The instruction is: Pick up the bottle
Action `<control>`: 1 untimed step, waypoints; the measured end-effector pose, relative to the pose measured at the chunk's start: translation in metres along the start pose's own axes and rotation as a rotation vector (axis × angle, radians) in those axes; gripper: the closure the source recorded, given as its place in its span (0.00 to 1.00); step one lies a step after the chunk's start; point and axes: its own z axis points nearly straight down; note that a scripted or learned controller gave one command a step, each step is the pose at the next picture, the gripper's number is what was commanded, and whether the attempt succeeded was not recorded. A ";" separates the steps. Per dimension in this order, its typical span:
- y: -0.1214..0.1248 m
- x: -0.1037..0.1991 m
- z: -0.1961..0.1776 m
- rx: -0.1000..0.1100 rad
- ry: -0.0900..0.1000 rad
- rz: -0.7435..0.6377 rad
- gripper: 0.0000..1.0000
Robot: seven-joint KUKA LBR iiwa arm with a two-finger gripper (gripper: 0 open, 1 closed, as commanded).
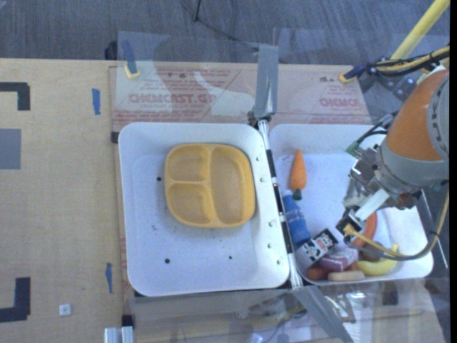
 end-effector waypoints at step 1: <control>-0.061 0.014 -0.002 0.004 -0.001 0.328 1.00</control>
